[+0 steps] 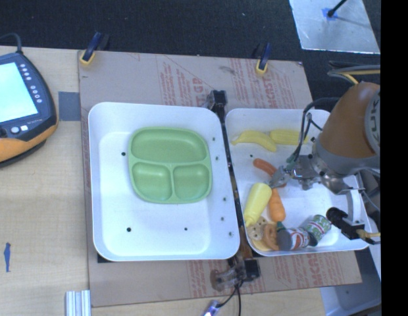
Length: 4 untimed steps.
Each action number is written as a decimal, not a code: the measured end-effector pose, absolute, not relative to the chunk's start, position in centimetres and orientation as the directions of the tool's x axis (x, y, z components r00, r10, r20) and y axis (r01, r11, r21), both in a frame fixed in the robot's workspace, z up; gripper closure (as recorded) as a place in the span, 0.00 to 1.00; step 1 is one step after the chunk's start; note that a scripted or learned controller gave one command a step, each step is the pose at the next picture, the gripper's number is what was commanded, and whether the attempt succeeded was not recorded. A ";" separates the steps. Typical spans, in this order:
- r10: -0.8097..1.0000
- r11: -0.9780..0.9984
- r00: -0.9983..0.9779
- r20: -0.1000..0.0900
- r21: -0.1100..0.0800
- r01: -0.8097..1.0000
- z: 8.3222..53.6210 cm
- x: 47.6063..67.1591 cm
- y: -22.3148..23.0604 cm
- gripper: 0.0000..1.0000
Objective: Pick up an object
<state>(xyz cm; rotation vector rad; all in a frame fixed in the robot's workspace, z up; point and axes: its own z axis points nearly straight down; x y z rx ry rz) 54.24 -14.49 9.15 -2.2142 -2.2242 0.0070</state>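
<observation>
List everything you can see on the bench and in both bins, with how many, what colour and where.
bins: 2, white, side by side on the bench
divided plate: 1, green, left bin
banana: 1, yellow, right bin, far end
yellow piece: 1, beside the banana
red piece: 1, right bin, by the claw
yellow bottle: 1, right bin, left side
carrot: 1, orange, beside the bottle
can: 1, green label, right bin, near end
clamps: 2, blue and yellow, far edge
control tablet: 1, orange and grey, left
arm: 1, grey and orange, right
claw: 1, over right bin
</observation>
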 end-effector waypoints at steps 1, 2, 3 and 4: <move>1.000 0.007 -0.007 -0.001 -0.004 1.000 9.2 57.6 -9.7 0.00; 1.000 0.011 -0.011 -0.003 -0.007 1.000 10.2 57.6 -9.9 1.00; 1.000 0.004 -0.004 0.001 -0.003 1.000 19.2 61.8 -3.0 1.00; 1.000 0.006 -0.006 -0.001 -0.006 1.000 19.1 55.8 -0.2 1.00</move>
